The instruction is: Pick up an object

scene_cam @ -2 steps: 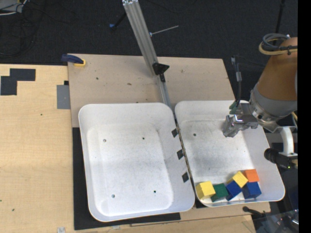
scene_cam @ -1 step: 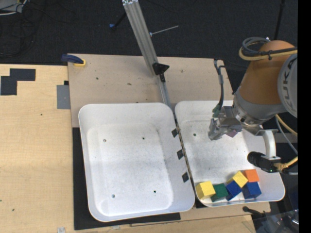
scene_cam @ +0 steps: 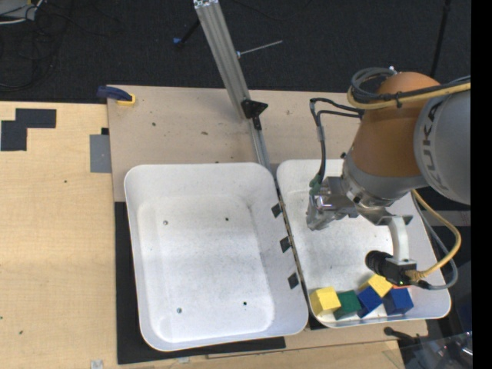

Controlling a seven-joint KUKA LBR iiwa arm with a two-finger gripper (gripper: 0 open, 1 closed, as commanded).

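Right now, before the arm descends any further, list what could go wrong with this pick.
1. The end effector hangs over bare floor of the right bin, apart from the blocks; closing there would likely grab nothing.
2. The yellow block, green block and blue block crowd the bin's near wall, leaving little room beside any one of them.

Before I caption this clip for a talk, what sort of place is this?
Probably a robotics lab test bench: a grey and orange robot arm reaches over two shallow white plastic bins, with small yellow, green and blue blocks in the right one.
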